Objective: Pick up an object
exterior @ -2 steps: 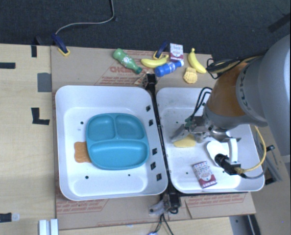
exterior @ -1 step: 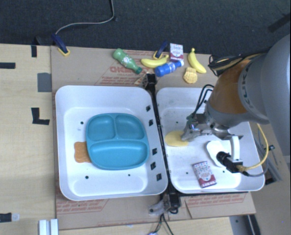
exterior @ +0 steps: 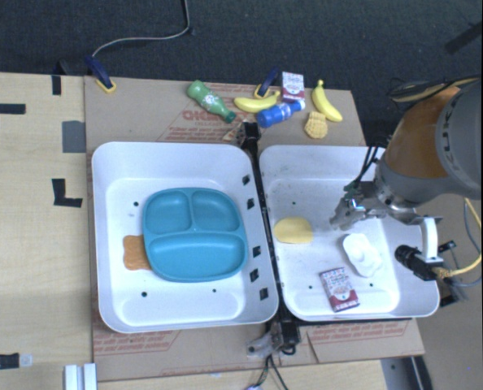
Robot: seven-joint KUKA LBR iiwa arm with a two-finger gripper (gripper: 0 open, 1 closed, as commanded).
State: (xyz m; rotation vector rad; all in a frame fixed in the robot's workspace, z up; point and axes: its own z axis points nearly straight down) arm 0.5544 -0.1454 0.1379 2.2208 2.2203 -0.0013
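The right bin (exterior: 306, 162) holds a yellow rounded piece (exterior: 293, 231), a white lumpy object (exterior: 362, 253) and a small red-and-white packet (exterior: 338, 288). My gripper (exterior: 350, 209) hangs over the right bin's middle, just above and left of the white object and to the right of the yellow piece. Nothing shows between its fingers. The grey arm with its orange band (exterior: 416, 149) reaches in from the right.
The left bin (exterior: 111, 169) holds a blue divided plate (exterior: 194, 234) with an orange piece (exterior: 133, 253) tucked at its left edge. Behind the bins lie a green bottle (exterior: 211, 101), two bananas (exterior: 256, 102), a blue item (exterior: 274, 115) and other small toys.
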